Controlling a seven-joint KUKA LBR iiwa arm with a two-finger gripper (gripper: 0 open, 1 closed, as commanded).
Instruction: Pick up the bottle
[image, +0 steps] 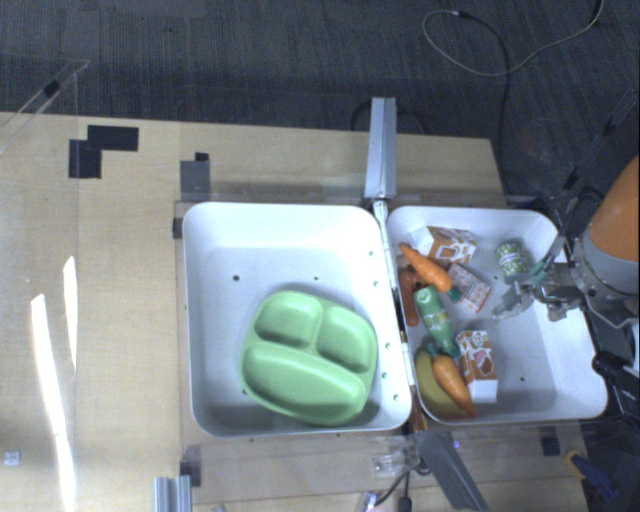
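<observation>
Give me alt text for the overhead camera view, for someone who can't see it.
The gripper hangs over the right bin, apart from the green bottle lying near the bin's left wall among carrots, small cartons and a can. The left bin holds a green divided tray.

Even overhead light, soft focus, white glare streaks on bench at left

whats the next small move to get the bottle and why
Probably shift the gripper left across the right bin toward the green bottle, then line up above it. The gripper hangs near the bin's right side, apart from the bottle, which lies by the divider among a carrot, a small carton and a banana, so the approach should come from above.
</observation>
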